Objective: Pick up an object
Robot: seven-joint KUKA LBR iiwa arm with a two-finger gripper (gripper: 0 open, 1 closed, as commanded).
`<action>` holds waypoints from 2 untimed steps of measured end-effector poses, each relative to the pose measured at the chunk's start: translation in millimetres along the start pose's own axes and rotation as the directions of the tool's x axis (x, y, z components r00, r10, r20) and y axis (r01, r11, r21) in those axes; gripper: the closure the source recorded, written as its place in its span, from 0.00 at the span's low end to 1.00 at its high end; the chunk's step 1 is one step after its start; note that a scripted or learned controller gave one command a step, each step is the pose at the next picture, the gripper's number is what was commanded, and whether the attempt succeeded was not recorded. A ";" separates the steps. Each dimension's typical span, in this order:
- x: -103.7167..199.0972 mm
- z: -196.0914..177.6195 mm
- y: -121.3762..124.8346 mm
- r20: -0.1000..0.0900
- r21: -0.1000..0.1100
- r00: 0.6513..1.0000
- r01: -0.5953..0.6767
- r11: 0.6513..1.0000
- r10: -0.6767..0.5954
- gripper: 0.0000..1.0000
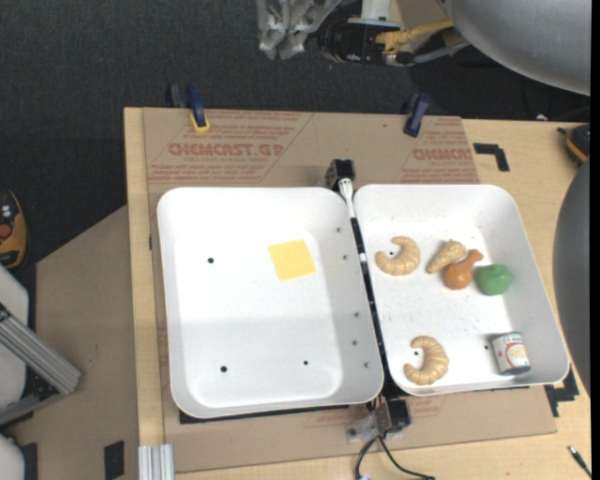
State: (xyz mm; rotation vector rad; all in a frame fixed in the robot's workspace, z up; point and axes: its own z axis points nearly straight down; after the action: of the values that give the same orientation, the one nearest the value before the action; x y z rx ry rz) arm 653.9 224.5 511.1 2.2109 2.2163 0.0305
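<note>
The robot's grey metal two-finger hand (286,28) hangs at the top edge of the view, left of centre, blurred, so the set of its parts cannot be told. To its right runs the wrist section with pale and yellow cabling (403,37). The broad grey rounded arm body (525,37) fills the upper right corner.
</note>
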 end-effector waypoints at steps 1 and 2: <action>-22.3 133.7 -56.0 0.011 0.037 1.000 -0.005 0.999 0.005 1.00; -1.1 184.3 -118.2 0.008 0.032 1.000 0.001 0.999 -0.001 1.00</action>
State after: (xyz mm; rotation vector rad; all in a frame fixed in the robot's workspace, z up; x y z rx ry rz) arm 539.7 224.3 324.3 2.2221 2.2298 -0.0143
